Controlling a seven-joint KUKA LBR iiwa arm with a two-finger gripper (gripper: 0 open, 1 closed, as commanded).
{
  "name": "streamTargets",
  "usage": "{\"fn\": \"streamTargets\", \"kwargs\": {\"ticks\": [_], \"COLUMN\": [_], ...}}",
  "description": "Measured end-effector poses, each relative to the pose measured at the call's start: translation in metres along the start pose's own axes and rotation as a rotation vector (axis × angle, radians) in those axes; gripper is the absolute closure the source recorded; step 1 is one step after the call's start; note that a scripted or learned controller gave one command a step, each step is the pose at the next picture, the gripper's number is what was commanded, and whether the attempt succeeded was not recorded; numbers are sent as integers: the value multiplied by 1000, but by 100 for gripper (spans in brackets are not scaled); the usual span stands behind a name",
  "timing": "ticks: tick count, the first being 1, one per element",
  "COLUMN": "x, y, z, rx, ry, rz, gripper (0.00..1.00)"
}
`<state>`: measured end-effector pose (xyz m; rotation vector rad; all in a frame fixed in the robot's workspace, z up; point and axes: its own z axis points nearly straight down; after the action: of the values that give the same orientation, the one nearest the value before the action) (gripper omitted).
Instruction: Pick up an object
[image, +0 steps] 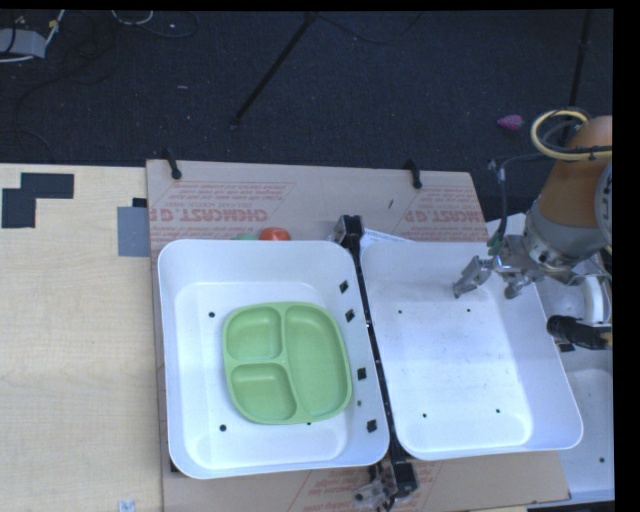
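Plate, green and split into three compartments, lies flat in the left bin, a little toward that bin's right and near edges. Its two smaller compartments sit on its left side and the long one on its right. Nothing touches it.

The right bin stands just beside the left one, their inner walls meeting along a dark strip with black clips at the far end. Small dark dots mark the floor of each bin.

The arm comes in over the far right corner of the right bin, grey at the wrist with an orange band above. Its gripper hangs over the far right part of that bin, well apart from the plate, with its metal fingers spread somewhat and nothing between them. Whether the fingertips touch the bin floor cannot be told.

Both bins rest on a sheet of cardboard with red print. Behind the far wall of the left bin, on the cardboard, a small red-orange thing peeks out, with a bit of green beside it on its left; what they are cannot be told. A pale wooden bench extends left of the cardboard, with black and grey patches near its far edge.
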<state>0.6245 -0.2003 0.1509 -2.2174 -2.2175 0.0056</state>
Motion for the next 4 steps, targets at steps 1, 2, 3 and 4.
{"fn": "streamTargets", "kwargs": {"ticks": [1, 2, 3, 4], "x": [-2, -3, -7, -12], "y": [-2, 0, -7, -10], "z": [44, 31, -17, -60], "rx": [0, -4, -9, -10], "ry": [0, -1, -3, -3], "rz": [1, 0, 4, 6], "gripper": [0, 100, 100, 100]}}
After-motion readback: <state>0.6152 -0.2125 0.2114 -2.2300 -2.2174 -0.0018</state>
